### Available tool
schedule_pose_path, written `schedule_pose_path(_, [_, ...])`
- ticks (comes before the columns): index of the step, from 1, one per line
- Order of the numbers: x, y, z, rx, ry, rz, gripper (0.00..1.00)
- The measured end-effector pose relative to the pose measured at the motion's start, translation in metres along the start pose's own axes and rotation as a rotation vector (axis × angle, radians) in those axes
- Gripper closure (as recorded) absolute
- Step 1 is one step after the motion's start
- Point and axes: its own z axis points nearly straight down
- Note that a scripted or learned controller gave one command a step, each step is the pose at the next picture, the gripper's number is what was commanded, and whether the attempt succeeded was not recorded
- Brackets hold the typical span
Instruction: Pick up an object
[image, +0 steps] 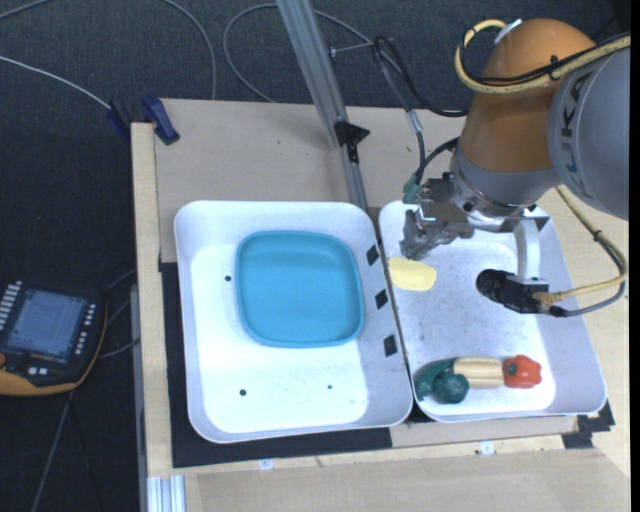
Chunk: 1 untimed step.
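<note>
At about ten o'clock in the right-hand bin (570, 300), close to its left wall, lies a pale yellow piece (413, 274), the thing nearest to being picked. Directly above it, at its twelve o'clock, hangs the gripper (418, 243), its dark tip just over or touching the piece's upper edge; which of the two cannot be made out from this slant, nor whether the gripper is apart or together, and nothing shows the piece to be gripped. Judging from that, the step in hand is the descent onto the yellow piece, the grasp itself not yet made. The next move would call for a straight drop, keeping off the bin wall at nine o'clock, then a closing and a lift.

Farther out, at six o'clock along the bin's near edge, lie a dark green object (441, 384), a tan stick-like piece (478, 372) and a red one (521, 372) in a row, touching. At nine o'clock, the left-hand bin (200, 300) holds a blue square plate (299, 288).
</note>
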Motion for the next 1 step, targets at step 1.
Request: schedule_pose_path(1, [0.058, 0.0071, 0.0068, 0.001, 0.0, -0.001, 1.0])
